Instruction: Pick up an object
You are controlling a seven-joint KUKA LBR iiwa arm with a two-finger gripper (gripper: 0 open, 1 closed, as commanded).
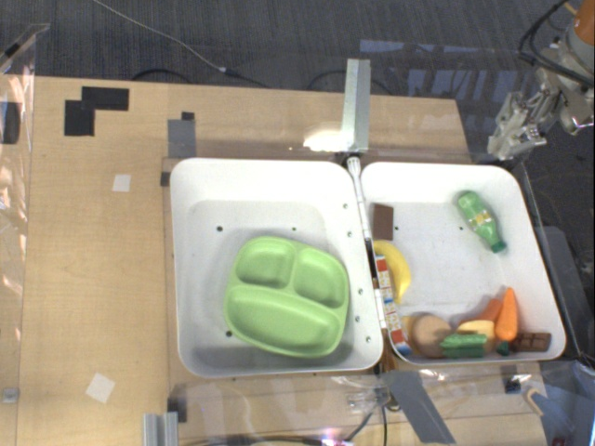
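Nearest you, along the front wall of the right bin (535, 214), sits a crowded heap: a round brown item (429, 331), a green block (463, 344), a yellow piece (477, 327), an orange carrot (506, 314) standing on a slant, and a dark brown bar (534, 342) in the front right corner. These all touch or overlap one another, so you have little room between them.

Taking the green bottle (481, 219) as your landmark: it lies tilted in the back right part of the right bin, well apart from the heap in front of it, with bare white floor on all sides. The banana (397, 268) lies to the left of the bottle and nearer you, close against the dividing wall, with a small brown block (382, 218) just behind it.

The gripper (521, 128) hangs beyond the bottle, up and to its right, outside the bin's back right corner and over the bench edge. The arm comes in from the upper right. You cannot tell from here how the jaws stand; nothing is visible between them.

Far left of the bottle, the left bin (200, 193) holds a green divided plate (286, 295), with open floor behind it.
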